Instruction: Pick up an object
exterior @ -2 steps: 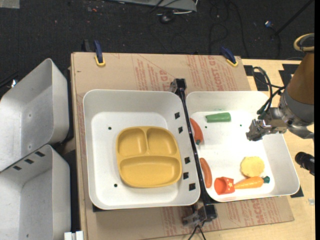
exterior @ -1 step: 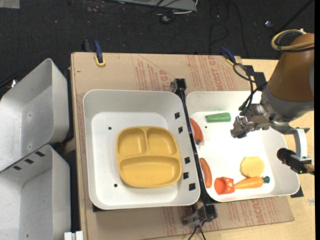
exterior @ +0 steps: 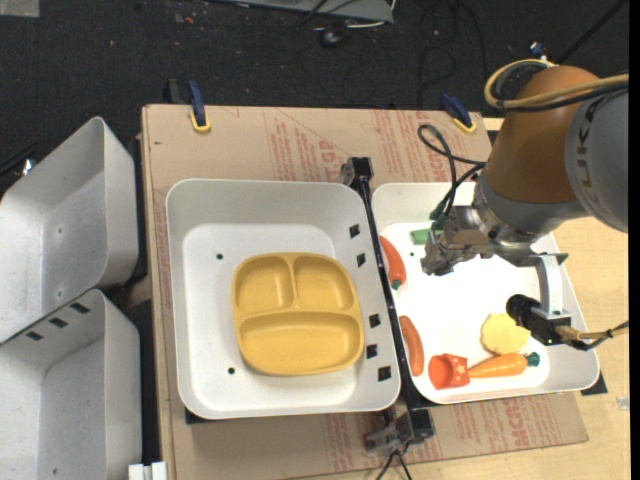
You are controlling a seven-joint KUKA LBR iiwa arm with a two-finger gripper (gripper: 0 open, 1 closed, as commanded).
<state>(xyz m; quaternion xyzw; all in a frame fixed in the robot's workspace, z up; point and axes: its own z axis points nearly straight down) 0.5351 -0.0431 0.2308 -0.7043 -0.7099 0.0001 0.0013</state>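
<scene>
camera view shows you the two-finger gripper (exterior: 440, 260) low over the right white bin (exterior: 575, 383); its finger state i cannot tell. the orange plastic carrot (exterior: 497, 366) lies by that bin's near edge.

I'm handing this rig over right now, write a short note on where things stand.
Gripper: low over the upper part of the right bin; whether open or shut cannot be told, and nothing is seen in it.
Things: carrot, red pepper and yellow lump sit near the bin's front edge; two red sausages lie along its left wall. The yellow divided plate is in the left bin.
Done: no pick visible.
Left: grasp an object and lift.
</scene>
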